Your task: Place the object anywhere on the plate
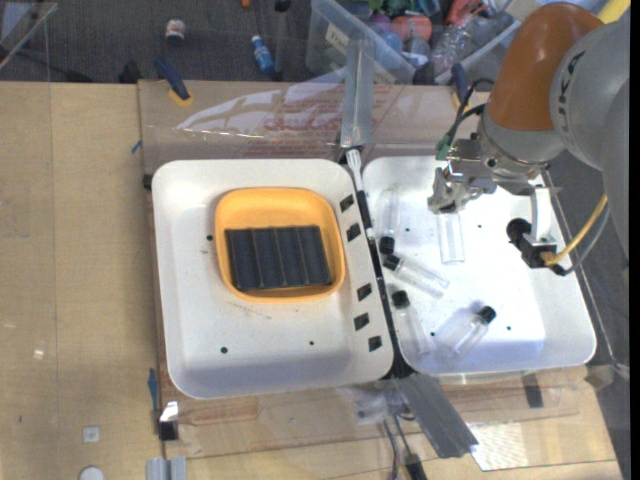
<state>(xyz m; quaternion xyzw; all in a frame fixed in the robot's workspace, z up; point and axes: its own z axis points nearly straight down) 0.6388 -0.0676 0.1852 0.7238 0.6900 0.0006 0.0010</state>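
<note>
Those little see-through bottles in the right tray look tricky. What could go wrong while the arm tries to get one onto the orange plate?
1. The clear vials lie flat and almost blend into the white right bin, so the gripper could easily close on nothing.
2. They look round and may roll or slip away when touched.
3. The orange plate sits across the divider in the left bin; a loosely held vial might drop on the way over.

Orange plate (232, 211) bearing a dark ribbed slab (278, 258), perhaps black; white bins (180, 348).
</note>
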